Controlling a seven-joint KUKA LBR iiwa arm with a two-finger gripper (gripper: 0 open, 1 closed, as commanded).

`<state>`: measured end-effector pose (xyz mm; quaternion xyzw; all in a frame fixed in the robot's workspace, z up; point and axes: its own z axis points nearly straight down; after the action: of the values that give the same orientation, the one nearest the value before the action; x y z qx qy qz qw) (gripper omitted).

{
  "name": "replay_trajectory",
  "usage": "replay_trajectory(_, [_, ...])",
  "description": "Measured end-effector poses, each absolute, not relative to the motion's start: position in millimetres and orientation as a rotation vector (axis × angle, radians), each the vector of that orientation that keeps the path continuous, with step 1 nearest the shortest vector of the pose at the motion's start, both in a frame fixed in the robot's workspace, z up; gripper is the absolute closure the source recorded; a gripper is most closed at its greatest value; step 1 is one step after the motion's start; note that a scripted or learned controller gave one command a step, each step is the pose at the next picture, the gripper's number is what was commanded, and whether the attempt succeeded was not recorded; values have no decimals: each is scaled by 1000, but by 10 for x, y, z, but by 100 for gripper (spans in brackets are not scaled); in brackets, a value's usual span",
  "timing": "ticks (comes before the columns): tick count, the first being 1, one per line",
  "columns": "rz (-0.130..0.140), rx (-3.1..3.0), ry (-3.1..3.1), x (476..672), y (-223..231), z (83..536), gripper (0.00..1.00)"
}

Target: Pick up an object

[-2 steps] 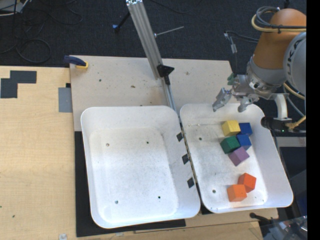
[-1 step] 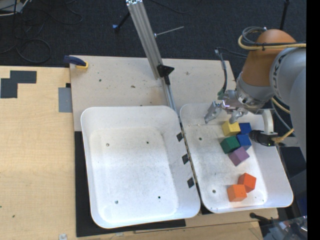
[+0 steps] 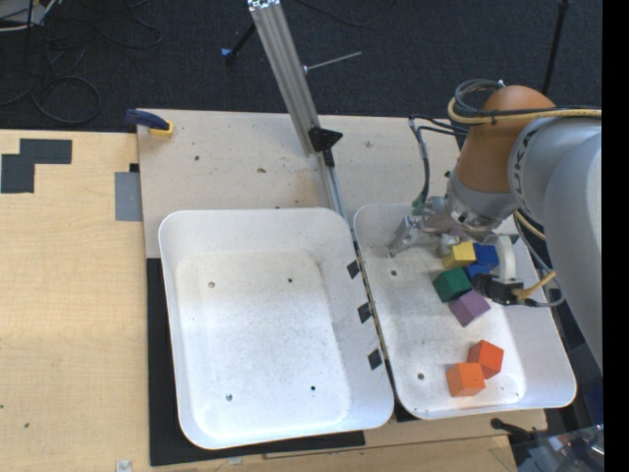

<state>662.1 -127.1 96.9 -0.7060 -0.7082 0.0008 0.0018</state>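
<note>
Orange blocks are lying unpicked; the gripper is hovering nearby, its grip state unclear, holding nothing visible.

Bins: left bin and right bin, white with dark speckles
Blocks: yellow block; blue block; green block; purple block; red-orange block; orange block
Arm: grey, orange band
Surface: pale wood, grey patches
Rail tip: black-and-white checker

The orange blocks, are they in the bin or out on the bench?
In. Both orange blocks lie on the floor of the right bin, near its front corner.
</note>
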Motion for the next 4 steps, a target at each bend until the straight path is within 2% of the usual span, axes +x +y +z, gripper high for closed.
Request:
replay_trajectory(1, [2,-2218,-2220,6621,-1278,1087,100])
replay_trajectory(3, [-3,-2224,-2225,6664,-1393,2035,100])
replay_trajectory(4, [-1,-2220,-2223,6668,-1396,2228,100])
